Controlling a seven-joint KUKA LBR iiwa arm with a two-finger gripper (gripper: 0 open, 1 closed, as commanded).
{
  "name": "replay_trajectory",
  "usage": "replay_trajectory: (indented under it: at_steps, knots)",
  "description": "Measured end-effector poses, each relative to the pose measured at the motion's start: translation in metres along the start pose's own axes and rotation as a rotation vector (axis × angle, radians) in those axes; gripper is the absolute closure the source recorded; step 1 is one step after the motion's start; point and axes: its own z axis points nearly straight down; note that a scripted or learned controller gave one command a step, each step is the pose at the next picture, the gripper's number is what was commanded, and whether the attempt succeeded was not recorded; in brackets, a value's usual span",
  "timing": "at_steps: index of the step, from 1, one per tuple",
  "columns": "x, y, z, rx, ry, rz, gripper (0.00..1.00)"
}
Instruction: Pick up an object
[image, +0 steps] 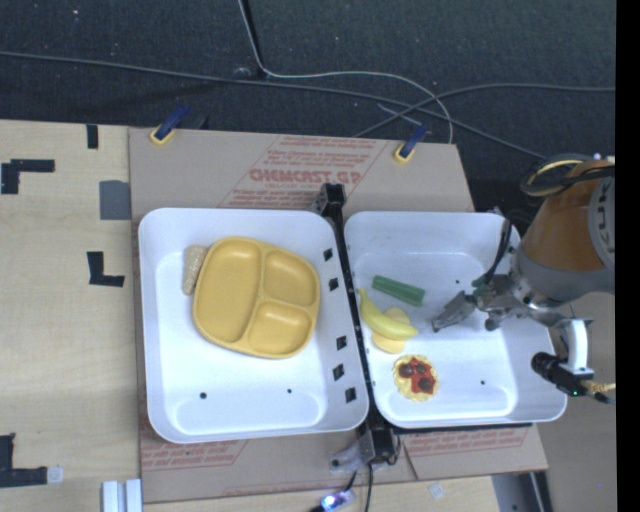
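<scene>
Near edge, right bin (520, 405), at 6 o'clock within it: one small round toy pastry (416, 377), yellow rim, red filling, lying flat and alone. One item.

Just above it, toward 9 o'clock of the same bin: one yellow banana-shaped toy (387, 322), resting close to the divider. One item.

Touching or just beside its upper end: one green oblong block (399, 290), lying at a slant. One item. These three sit loosely, as though dropped in as pick candidates; any of them would serve the task.

My end effector (452, 311) is in the right bin at about its centre, pointing toward 9 o'clock, tip near the banana toy and the green block but apart from both. Nothing lies between my fingers; whether they are apart or together I cannot tell from this angle. I judge I am placed for an approach on that cluster.

Left bin (160, 330): one yellow three-compartment plate (256, 297), flat, centre to 12 o'clock. One tan sponge-like piece (192, 268) tucked partly under its 9 o'clock rim.

Bins: two, side by side on a cardboard sheet (300, 165) over the counter (60, 300), held at the far edge by two yellow-and-blue clamps (168, 124).
</scene>
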Motion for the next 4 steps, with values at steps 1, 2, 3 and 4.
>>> replay_trajectory:
  at_steps: [1, 2, 3, 4]
  knots:
    - [0.000, 0.001, -0.012, -0.003, 0.000, -0.001, 1.00]
    - [0.011, -0.001, -0.062, -0.009, -0.001, -0.001, 1.00]
    - [0.011, 0.000, -0.126, -0.011, -0.002, -0.001, 1.00]
    - [0.012, 0.001, -0.137, -0.006, 0.000, 0.000, 1.00]
